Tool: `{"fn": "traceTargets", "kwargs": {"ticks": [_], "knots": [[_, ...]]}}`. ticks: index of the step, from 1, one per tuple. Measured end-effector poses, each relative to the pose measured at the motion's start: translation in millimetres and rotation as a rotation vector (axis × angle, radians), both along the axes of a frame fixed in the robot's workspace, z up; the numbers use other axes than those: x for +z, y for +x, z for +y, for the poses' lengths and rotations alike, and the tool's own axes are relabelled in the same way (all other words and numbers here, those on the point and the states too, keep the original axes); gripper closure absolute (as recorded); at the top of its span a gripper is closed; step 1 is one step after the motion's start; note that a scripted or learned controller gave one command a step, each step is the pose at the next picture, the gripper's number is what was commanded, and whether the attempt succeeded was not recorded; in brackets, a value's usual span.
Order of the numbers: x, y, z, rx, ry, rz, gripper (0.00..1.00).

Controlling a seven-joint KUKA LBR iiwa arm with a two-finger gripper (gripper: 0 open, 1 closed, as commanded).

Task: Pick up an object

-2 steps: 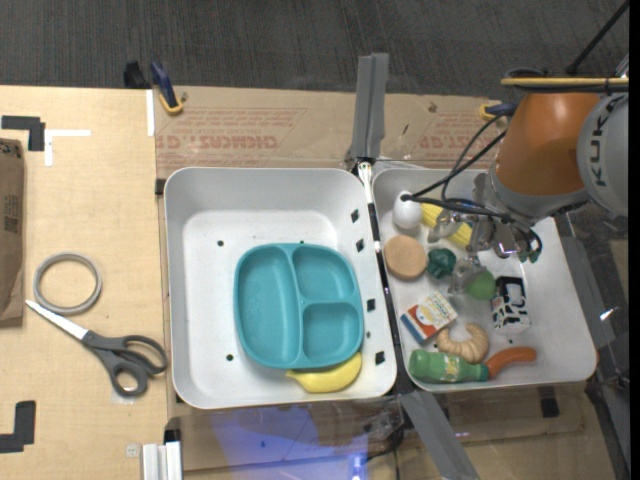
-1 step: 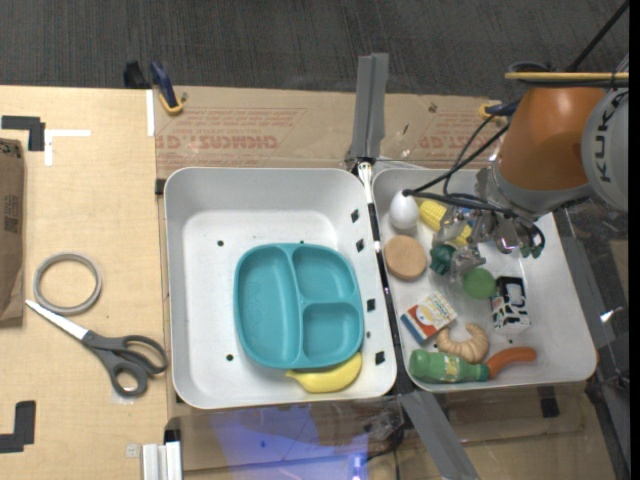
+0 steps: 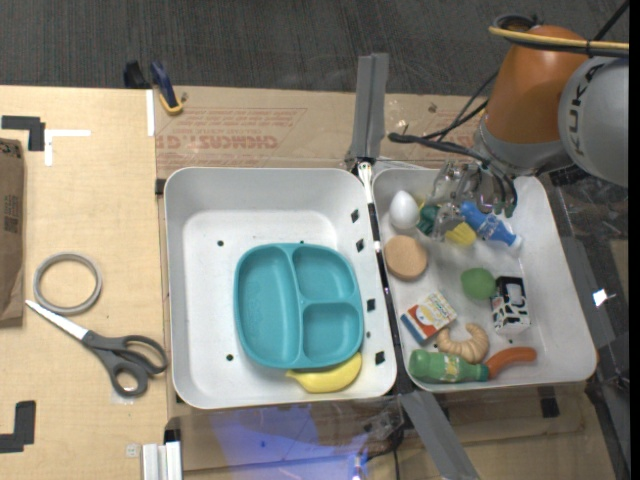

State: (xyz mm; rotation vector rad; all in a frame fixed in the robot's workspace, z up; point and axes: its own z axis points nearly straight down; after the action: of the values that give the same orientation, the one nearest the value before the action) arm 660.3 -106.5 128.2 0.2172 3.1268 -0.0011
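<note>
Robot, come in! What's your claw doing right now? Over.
Gripper low in the right bin, over the toy pile near the blue bottle and yellow block. Nothing clearly held. White egg close beside.

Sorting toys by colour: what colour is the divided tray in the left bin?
Teal divided tray, camera view.

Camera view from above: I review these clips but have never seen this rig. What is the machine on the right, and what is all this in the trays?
One fixed camera looks down at a slant. The grey and orange machine is a robot arm, and its gripper is low in the right bin, among small toys: a white egg, a blue and yellow toy, a green ball, a croissant. Whether it grips anything I cannot tell. The left bin holds a teal divided plate over a banana. Scissors and a tape roll lie on the bench.
</note>
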Motion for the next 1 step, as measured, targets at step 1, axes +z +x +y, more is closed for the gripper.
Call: {"fn": "traceTargets", "kwargs": {"ticks": [1], "knots": [[-33.4,-19.8,-2.2,-0.425,0.003,0.001,1.00]]}}
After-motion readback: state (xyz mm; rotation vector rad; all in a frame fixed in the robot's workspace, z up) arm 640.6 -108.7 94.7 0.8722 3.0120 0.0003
